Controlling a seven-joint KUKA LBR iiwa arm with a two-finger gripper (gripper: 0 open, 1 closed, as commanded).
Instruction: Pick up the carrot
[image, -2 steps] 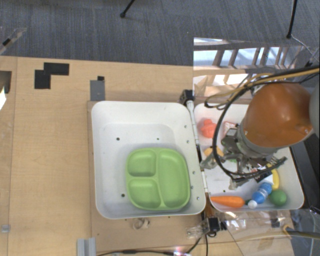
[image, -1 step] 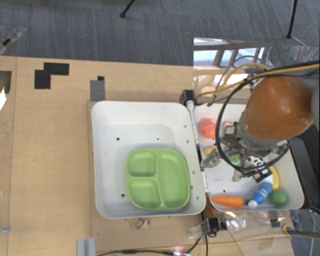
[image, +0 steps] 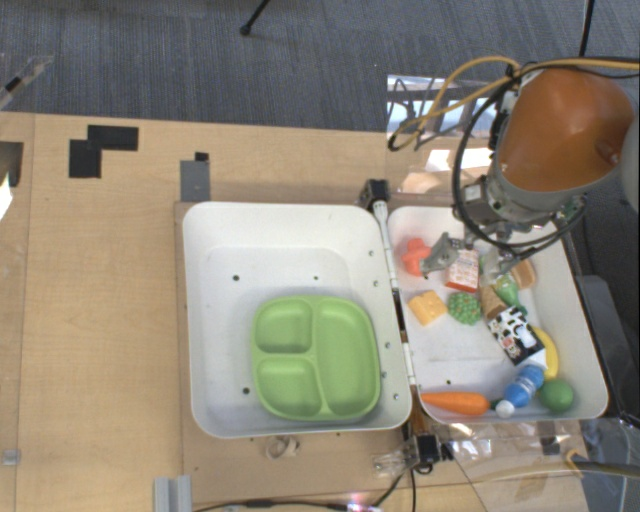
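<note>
Approach step, judged. The carrot (image: 456, 403) lies untouched along the near wall of the right bin (image: 592, 345). The claw (image: 452, 254) hangs over that bin's far end, its state untellable. Next: travel toward the near wall, descend, grasp.

Arm (image: 545, 140) reaching in from right (orange band uppermost), wrist pointing down.

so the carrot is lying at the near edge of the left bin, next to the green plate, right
Not quite. The camera view shows the carrot lying at the near edge of the right bin, not the left one. The green plate sits in the left bin, across the divider from the carrot.
</note>
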